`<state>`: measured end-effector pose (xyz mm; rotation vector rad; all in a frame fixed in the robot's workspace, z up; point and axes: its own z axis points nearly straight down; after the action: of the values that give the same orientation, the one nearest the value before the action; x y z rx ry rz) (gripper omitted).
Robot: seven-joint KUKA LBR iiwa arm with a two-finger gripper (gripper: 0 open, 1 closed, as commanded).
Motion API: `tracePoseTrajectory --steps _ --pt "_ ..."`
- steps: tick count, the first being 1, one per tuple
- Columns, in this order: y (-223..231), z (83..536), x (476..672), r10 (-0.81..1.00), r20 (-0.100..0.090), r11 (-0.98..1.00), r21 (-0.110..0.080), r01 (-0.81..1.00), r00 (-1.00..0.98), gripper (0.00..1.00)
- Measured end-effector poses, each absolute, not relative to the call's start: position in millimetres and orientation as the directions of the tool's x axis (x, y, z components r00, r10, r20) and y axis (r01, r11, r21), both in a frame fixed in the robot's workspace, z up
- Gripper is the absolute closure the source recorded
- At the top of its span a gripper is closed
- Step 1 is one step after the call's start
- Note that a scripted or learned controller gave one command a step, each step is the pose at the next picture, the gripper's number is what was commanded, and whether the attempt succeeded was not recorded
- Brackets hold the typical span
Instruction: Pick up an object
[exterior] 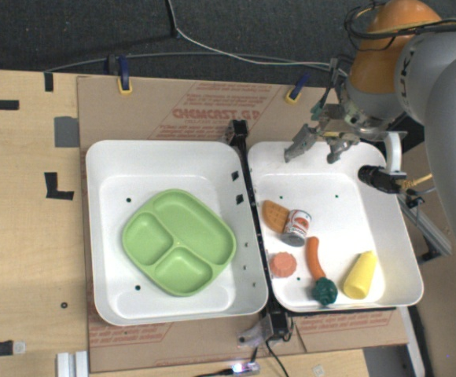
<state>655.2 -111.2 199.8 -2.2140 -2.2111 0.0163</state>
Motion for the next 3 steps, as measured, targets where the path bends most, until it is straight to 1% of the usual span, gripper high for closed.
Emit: tracePoseTrajectory --steps 1,2,3 --pt "-111 209 658.2 1.0 0.0 0.002 -0.001 1.0 -0.002 0.0" --pt "-114 150 648.6 1.0 -0.001 0.001 -0.007 1.0 -0.001 0.0" --pt "-117 87 652.0 1.0 -0.001 0.002 -0.006 1.0 -0.002 0.0"
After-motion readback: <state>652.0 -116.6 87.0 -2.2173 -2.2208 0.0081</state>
